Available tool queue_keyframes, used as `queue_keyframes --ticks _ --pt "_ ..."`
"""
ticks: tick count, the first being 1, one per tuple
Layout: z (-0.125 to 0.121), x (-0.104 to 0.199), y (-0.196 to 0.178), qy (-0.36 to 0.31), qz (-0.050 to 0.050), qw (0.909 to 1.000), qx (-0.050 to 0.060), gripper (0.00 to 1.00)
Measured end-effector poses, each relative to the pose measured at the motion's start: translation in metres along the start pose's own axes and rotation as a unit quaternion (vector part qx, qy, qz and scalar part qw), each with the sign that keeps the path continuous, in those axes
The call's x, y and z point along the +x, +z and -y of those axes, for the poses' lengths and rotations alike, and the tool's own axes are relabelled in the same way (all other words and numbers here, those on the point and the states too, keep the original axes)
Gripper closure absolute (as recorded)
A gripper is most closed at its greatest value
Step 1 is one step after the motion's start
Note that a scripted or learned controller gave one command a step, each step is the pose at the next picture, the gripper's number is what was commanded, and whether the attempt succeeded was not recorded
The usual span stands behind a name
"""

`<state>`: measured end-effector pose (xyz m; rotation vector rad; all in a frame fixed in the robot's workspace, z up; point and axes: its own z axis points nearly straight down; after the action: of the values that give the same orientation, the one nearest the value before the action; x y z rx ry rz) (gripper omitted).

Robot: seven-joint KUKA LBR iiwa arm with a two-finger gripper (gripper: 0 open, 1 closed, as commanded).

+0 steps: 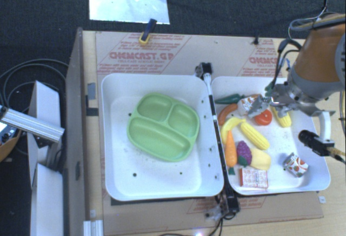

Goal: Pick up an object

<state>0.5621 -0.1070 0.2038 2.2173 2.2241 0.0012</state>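
The right bin [319, 178] holds several toy foods: a red tomato [263, 118], a corn cob [254, 135], a banana [231, 124], a carrot [230, 149], purple grapes [244, 152], a yellow fruit [261, 161], a green chili [230, 99], a red-and-white box [253, 177] and a small carton [295, 164]. My gripper [266, 102] hangs low over the far part of this bin, just above the tomato and beside a white-and-red item [248, 104]. A second yellow piece [283, 118] lies right of the tomato, partly under the wrist.
The left bin [116, 175] carries a green divided plate [163, 126]. A black clamp-like part [314, 142] juts over the right bin's right side. The divider [215, 127] between the bins runs down the middle. Cables and a metal rail [32, 124] lie off the bench's left.
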Motion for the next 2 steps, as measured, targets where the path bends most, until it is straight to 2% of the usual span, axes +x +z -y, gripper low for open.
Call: queue_keyframes --ticks 1,2 --pt "0.012 -0.012 0.057 0.002 0.0 1.0 0.003 0.0" --pt "0.034 -0.001 0.122 0.002 -0.001 1.0 0.001 0.0"
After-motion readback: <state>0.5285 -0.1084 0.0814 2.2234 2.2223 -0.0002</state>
